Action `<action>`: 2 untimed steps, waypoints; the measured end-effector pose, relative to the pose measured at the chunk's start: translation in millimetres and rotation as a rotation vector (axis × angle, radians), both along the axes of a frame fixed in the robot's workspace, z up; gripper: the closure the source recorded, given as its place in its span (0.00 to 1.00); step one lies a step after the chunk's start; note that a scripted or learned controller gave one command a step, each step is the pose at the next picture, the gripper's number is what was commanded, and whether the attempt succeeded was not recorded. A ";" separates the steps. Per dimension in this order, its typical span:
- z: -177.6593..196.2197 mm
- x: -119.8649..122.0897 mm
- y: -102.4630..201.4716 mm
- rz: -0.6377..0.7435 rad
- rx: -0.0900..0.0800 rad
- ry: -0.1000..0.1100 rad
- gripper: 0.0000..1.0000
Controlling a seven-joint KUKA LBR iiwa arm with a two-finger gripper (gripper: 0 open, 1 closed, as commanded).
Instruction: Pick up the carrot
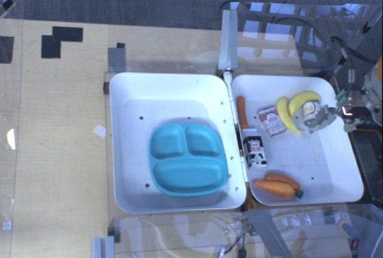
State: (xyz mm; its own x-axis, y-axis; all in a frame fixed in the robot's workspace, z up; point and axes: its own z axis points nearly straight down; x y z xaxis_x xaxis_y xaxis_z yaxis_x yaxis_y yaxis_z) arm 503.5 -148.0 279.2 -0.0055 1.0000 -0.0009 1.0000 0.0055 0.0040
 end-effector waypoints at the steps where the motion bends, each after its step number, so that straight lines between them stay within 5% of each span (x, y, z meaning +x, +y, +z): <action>1: -130.0 -7.9 17.8 0.167 0.000 0.001 0.00; 2: -170.8 -16.1 18.2 -0.129 0.002 0.002 0.00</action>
